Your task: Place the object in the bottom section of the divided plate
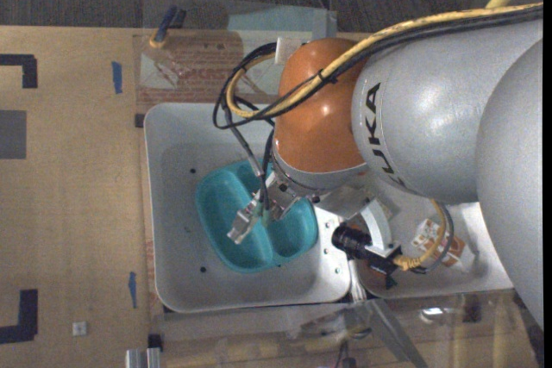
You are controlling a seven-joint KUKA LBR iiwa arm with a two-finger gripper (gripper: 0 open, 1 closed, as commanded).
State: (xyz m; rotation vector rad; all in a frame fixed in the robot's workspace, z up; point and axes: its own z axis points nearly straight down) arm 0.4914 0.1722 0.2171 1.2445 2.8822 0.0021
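A teal divided plate (217,207) lies in the left white bin (172,159), towards its near right part. My gripper (246,221) hangs right over the middle of the plate, reaching down from the orange band of the wrist (319,116). A small greenish bit shows at the gripper's tip, too small to name. The arm hides the plate's far right part.
The grey arm covers most of the right bin (487,276). A clear item with an orange and white label (434,241) lies there beside a black part of the wrist (349,239). Cables loop over the left bin's far edge. Blue tape marks dot the wooden bench.
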